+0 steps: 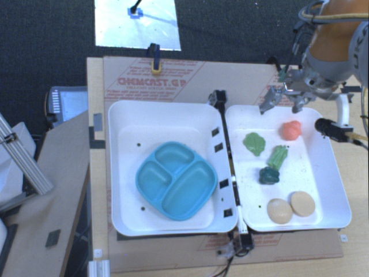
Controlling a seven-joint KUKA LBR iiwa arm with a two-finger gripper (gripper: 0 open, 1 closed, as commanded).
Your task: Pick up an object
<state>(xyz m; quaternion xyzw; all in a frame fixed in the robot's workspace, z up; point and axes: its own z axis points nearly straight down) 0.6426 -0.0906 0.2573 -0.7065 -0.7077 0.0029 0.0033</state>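
The right bin [331, 172] holds several small items: an orange-red ball [292, 130], a light green leafy piece [253, 142], a green piece [278, 156], a dark teal piece [268, 175] and two tan rounds [279, 211] [302, 203]. My gripper [285, 102] hangs over the bin's far edge, above and slightly left of the orange-red ball. Its two fingers are spread apart with nothing between them.
The left bin [124, 126] holds a blue divided plate [176, 180]. A black clamp [219, 98] sits on the divider between the bins. Cardboard lies under both bins. A black cylinder [330, 128] juts over the right bin's far right rim.
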